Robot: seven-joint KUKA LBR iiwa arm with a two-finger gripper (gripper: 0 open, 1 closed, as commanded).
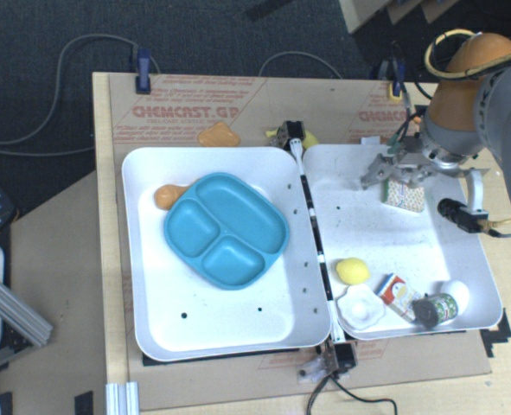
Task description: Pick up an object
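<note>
The grey arm with its orange band [475, 67] reaches over the far right corner of the desk [238, 102]. In the left white bin [151, 318] lies a blue three-compartment plastic tray [226, 229], an orange lump [166, 196] touching its far-left edge. In the right white bin [471, 258], the gripper [399, 173] hovers low with fingers spread wide over a small speckled box [405, 196] near the far edge, not closed on it. Nothing is lifted yet; closing and raising remain. A yellow ball [352, 271] sits near the front edge.
</note>
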